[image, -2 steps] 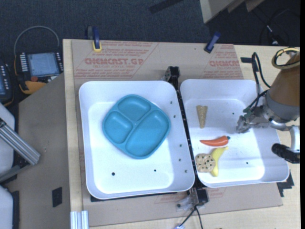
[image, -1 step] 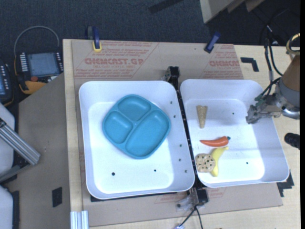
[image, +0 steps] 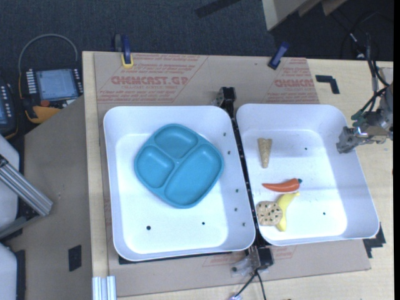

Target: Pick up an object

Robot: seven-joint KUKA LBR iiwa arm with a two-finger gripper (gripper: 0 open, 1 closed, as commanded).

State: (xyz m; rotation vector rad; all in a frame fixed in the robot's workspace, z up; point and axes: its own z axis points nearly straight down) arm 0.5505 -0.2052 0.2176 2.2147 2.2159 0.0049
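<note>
From the overhead camera, the gripper (image: 347, 140) sat at the right rim of the right bin (image: 331, 167), up near that bin's far right corner, with the rest of the arm barely in frame. It was small and partly blurred there, and whether the claw was apart or together could not be told. Nothing was visible in it.

The candidates lay well apart from it, all grouped along the right bin's left side. A tan cone (image: 265, 151) lay nearest the top, narrow end pointing toward the near edge. Below it, a red chili pepper (image: 281, 185) stretched crosswise, green stem to the right. Just under that, a yellow banana (image: 284, 209) curved downward, touching or nearly touching a round cookie (image: 269, 212) at its left.

These looked like toy foods, so likely light, stiff and not fragile, though smooth plastic could slip. The cone seemed the cleanest target, being alone with free floor around it; a pinch across its wider upper half would probably hold best, since the taper might squirt out. The pepper would want a grasp across its slim middle. The banana and cookie sat crowded together, a riskier pick.

In the left bin (image: 125, 167), a blue divided plate (image: 179, 165) rested near the centre: broad, shallow, and awkward for two fingers except at its rim.
</note>
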